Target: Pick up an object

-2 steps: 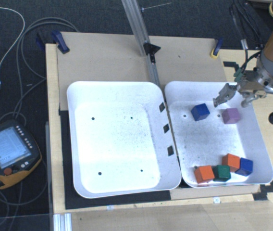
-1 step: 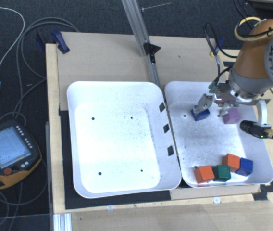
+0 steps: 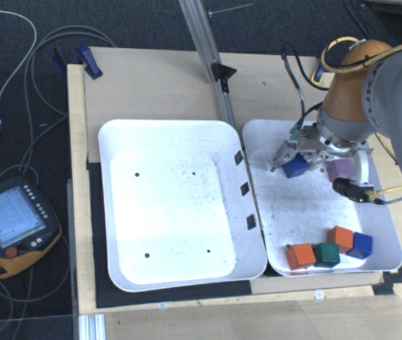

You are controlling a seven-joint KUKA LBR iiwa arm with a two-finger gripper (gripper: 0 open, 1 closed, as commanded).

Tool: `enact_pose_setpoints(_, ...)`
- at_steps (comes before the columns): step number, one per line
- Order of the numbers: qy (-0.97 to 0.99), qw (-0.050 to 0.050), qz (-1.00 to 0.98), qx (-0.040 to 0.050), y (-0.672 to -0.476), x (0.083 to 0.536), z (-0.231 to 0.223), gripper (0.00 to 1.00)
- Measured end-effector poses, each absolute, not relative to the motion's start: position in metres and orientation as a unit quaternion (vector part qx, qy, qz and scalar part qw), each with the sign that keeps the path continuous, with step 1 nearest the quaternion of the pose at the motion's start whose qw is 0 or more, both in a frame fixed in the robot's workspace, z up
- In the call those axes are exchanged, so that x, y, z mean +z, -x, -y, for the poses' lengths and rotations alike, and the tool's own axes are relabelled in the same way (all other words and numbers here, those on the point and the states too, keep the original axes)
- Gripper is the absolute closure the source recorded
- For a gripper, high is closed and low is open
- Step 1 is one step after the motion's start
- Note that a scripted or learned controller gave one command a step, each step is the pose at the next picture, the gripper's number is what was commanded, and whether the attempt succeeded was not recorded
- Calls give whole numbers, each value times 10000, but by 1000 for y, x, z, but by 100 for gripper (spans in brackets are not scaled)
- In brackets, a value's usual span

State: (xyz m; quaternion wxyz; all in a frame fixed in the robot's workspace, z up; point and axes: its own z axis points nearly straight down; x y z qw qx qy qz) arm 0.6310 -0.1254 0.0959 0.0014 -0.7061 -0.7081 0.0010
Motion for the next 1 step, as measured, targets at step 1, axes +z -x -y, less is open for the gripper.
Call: enact_pose_setpoints(1, 7060, -5, 7082, -1, -632, 111, 126, 100)
